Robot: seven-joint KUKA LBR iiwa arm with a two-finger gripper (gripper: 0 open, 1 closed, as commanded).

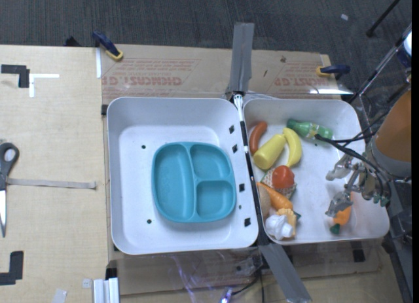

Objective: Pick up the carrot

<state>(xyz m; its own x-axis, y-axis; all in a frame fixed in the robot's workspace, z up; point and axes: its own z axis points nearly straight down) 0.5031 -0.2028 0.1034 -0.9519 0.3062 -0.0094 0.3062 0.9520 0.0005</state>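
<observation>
We see 2 shallow white bins with smooth, glossy walls and rounded corners, side by side on a cardboard sheet. The left bin [124, 230] holds a teal plastic plate [194, 182], rounded-square, divided into 3 compartments and lying flat near the middle, with bare floor all around it. The right bin [350, 115] is crowded along its left wall: a slim red-orange sausage shape [257, 136] lies nearest the shared rim, a curved yellow banana [293, 146] leans against a blunt yellow cylinder [269, 152], and a round red tomato [283, 177] sits just below them. An orange tapered piece [275, 196] and a lumpy white item [279, 224] follow toward the near wall. A green bottle [309, 128] lies on its side near the far wall. The middle of this bin's floor is open. The carrot [341, 215], short, orange and matte with a dark green end, lies close to the bin's near right corner. The metal gripper [342, 198] is directly over it, touching or nearly so. We cannot tell whether the gripper is apart, together or clamped on the carrot. Scissors [5, 164] lie on the pale wooden bench at the left edge.
</observation>
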